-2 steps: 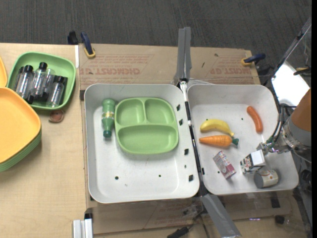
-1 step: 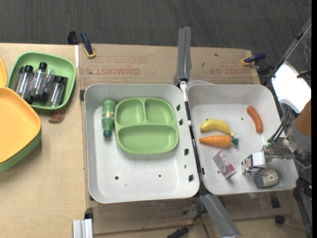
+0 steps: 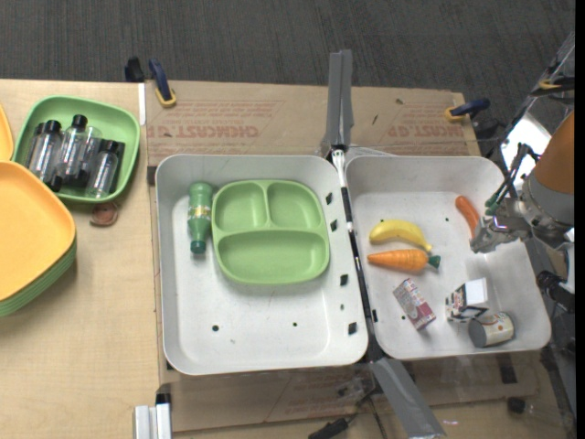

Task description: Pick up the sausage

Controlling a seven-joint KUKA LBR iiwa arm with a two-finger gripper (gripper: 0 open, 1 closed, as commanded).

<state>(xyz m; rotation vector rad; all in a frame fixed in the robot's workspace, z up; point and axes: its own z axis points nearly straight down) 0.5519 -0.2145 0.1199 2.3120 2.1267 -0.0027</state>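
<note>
Camera view — end effector beside sausage, near bin wall.

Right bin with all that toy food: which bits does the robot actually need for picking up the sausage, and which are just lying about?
Needed:
sausage, at the right bin's far right
tool, right beside the sausage

Lying about:
banana
carrot
small packet
small carton
can
green bottle
green divided plate
</note>
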